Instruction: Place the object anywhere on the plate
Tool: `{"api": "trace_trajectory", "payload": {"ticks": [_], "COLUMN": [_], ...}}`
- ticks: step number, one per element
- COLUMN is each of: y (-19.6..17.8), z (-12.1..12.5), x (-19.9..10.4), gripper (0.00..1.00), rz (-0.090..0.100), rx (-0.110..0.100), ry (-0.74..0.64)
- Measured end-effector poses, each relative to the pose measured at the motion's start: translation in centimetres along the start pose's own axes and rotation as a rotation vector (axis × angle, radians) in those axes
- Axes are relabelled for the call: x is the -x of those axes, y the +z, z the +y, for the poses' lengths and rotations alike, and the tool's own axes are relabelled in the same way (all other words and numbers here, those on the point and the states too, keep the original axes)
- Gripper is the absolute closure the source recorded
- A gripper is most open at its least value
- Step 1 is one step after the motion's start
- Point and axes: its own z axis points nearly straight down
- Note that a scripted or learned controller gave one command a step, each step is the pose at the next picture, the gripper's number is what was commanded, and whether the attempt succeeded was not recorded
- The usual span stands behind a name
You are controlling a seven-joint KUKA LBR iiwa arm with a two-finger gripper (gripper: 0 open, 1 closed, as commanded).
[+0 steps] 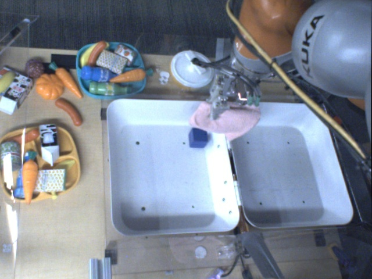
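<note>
A small blue cube (198, 138) lies on the floor of the left bin (157, 179), near its back right corner. A pink plate (229, 121) sits over the divider between the two bins at the back, its left edge just above and right of the cube. My gripper (224, 102) hangs over the plate's back part and hides some of it. Whether it touches the plate is unclear. The cube lies apart from the gripper, below and to its left.
The right bin (290, 179) lies under the arm. A white round dish (189, 68) stands behind the bins. On the bench to the left are a blue bowl (110, 68) of toy food, a yellow tray (70, 156) with toys, and loose toy carrots and a sausage (68, 111).
</note>
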Motion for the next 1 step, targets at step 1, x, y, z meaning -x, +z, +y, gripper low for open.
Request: {"api": "trace_trajectory", "payload": {"ticks": [1], "y": [-0.49], "z": [4.71], "x": [-0.05], "gripper": [1.00], "rz": [0.000], "rx": [0.001], "ry": [-0.002]}}
